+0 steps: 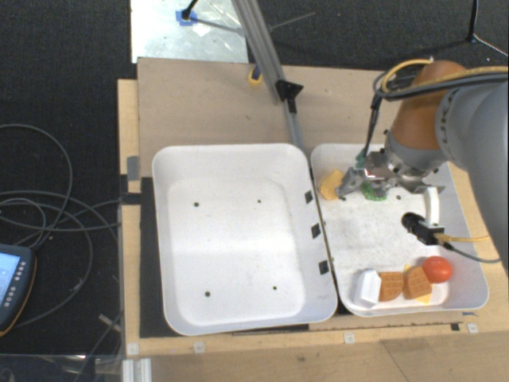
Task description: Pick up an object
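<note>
My gripper [355, 183] is down in the far part of the right bin [469, 293], at the end of the grey arm with its orange band [421, 106]. A yellow object [330, 185] lies just to its left, touching or nearly touching it. A small green object [374, 193] sits right beside the gripper on the other side. Along the near edge of this bin lie a white block [366, 286], two brown waffle-like pieces [403, 284] and a red ball [437, 269]. I see nothing lifted.
The left bin [171, 213] sits flush against the right one, with black clips [316, 230] on the shared rim. A grey pole [266, 50] slants over the bench behind the bins. Cables and a tablet [12, 281] lie on the floor at left.
</note>
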`<state>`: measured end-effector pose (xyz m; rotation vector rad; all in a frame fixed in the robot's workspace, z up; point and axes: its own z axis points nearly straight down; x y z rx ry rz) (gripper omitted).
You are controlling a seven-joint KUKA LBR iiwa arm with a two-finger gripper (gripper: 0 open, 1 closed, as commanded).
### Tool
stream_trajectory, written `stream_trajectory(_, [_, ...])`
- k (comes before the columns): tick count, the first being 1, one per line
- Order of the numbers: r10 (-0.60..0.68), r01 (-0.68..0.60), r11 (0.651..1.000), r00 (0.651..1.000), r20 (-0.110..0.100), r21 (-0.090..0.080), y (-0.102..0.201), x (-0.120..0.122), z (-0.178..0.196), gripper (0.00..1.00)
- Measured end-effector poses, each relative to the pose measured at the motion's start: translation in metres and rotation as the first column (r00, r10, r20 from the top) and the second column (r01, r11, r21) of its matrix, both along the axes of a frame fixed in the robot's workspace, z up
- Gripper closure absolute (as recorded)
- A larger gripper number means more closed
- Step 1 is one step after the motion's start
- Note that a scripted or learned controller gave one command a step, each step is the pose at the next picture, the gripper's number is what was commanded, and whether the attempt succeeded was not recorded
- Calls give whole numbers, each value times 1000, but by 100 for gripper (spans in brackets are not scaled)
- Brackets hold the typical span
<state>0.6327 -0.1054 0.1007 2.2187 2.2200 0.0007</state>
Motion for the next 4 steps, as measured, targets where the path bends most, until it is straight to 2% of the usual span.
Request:
stream_trajectory(1, [0, 0, 1000, 1000, 10, -2, -1, 4, -4, 0])
stream_trajectory(2, [0, 0, 1000, 1000, 14, -2, -1, 6, 8, 100])
stream_trajectory(3, [4, -4, 1000, 1000, 6, 1, -2, 17, 68, 100])
stream_trajectory(4, [5, -5, 1000, 1000, 5, 1, -3, 18, 113, 100])
